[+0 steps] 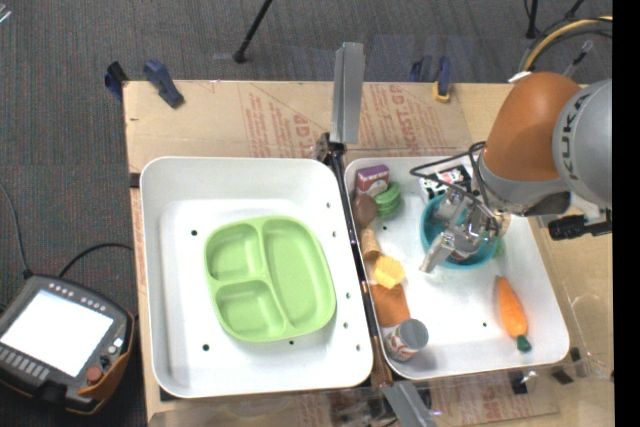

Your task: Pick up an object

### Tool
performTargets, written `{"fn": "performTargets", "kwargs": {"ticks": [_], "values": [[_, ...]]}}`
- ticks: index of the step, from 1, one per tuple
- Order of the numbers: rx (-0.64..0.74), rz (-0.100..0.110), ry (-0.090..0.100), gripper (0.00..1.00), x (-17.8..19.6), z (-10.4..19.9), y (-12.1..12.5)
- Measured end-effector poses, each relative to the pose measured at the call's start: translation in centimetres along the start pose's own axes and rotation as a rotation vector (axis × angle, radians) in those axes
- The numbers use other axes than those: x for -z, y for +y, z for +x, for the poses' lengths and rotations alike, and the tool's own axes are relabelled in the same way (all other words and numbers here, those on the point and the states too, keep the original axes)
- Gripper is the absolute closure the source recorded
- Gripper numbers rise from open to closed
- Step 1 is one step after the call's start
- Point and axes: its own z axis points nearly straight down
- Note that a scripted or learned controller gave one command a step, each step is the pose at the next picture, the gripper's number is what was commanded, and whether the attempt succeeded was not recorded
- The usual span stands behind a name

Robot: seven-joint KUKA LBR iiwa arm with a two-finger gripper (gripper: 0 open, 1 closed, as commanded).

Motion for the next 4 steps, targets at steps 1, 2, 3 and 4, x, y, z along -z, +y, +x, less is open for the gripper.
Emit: {"fn": "performTargets", "kwargs": {"ticks": [1,2,3,4], "values": [[-0.202,0.012,0.01,0.0,0.0,0.0,2.0],[-0.197,0.016,0.025,1.0,0.6,0.4,2.2],[-0.291,-0.01,-0.019,1.0,0.3,12.1,-0.5],[-0.439,-0.009,-0.012,1.0,0.4,3.7,0.9]]}}
